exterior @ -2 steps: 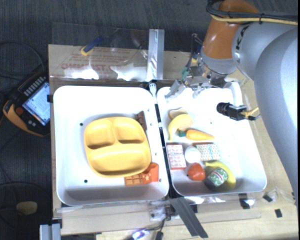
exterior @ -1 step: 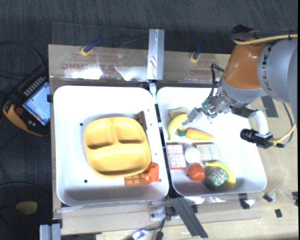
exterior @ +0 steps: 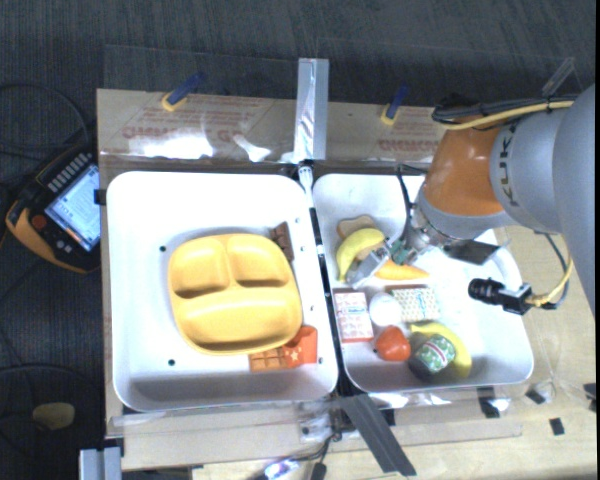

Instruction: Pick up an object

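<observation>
Even, diffuse overhead light fills the scene, fairly bright on the 2 shallow white plastic bins point(exterior: 130, 298), whose floors look near overexposed. Glare streaks the clear plastic sheet point(exterior: 205, 133) behind them. Shadows are soft and short, pooling under the yellow divided plastic tray point(exterior: 235, 293). The dark carpet floor point(exterior: 40, 28) stays dim. Focus is slightly soft throughout, with mild grain.

We see 1 arm point(exterior: 540, 168) with a smooth, rounded grey shell and a broad glossy orange band point(exterior: 465, 173) above the wrist. Dark lettering runs down the grey casing beside the band. A black and yellow cable point(exterior: 500, 110) runs along the top of the arm, and another yellow cable loops by a small black fitting point(exterior: 498, 293).
</observation>
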Available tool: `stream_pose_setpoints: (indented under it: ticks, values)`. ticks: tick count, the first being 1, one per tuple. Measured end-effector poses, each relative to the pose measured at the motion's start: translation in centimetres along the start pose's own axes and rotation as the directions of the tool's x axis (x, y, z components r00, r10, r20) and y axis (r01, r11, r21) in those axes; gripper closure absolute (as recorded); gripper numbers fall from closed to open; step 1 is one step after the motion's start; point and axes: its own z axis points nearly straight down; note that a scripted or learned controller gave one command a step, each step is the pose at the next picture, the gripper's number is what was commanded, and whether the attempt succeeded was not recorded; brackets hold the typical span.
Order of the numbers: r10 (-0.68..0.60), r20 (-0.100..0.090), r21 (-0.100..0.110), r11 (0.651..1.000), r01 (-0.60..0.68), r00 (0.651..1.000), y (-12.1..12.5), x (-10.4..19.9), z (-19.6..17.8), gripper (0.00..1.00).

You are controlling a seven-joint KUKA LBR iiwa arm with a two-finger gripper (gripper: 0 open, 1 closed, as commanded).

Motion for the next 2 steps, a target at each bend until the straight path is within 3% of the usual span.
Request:
stream_pose_setpoints:
  ticks: [1,2]
  values:
    - [0.001,0.003,-0.006,1.0,-0.001,1.0,0.2,-0.1,-1.1,1.0]
    - [0.33,-0.003,0.011,0.944,-0.33,0.944,7.1,3.5,-9.4,1.0]
